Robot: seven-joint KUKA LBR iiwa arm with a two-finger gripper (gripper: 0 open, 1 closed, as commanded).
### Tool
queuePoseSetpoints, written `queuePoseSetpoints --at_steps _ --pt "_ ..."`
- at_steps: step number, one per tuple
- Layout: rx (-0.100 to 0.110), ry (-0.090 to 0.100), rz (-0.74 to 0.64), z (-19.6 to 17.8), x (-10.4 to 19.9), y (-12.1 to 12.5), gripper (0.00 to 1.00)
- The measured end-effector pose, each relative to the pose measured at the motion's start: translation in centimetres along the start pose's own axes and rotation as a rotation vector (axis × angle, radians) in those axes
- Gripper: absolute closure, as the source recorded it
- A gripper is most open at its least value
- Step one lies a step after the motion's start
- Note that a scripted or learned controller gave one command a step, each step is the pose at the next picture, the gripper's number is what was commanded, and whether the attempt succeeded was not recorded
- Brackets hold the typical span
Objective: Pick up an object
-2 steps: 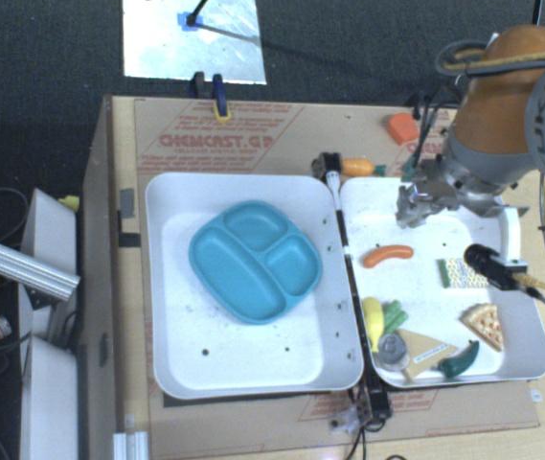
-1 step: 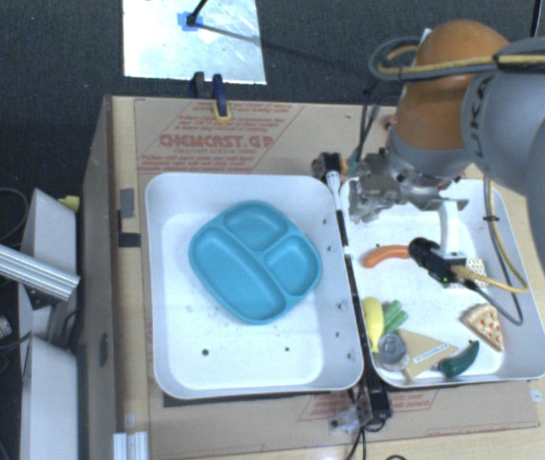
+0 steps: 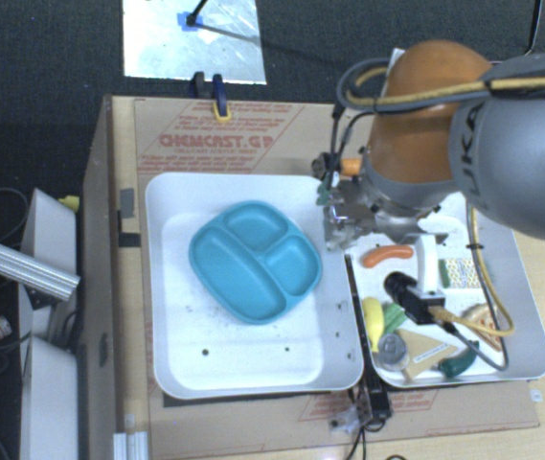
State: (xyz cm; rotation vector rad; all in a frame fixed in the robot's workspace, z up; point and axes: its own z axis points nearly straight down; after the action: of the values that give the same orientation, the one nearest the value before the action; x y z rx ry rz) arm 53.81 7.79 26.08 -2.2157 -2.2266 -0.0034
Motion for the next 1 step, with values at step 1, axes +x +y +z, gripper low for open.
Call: queuePoseSetpoints --at_steps 1 --pt "0.003 -0.002 0.002 8.68 5.65 2.42 1.0"
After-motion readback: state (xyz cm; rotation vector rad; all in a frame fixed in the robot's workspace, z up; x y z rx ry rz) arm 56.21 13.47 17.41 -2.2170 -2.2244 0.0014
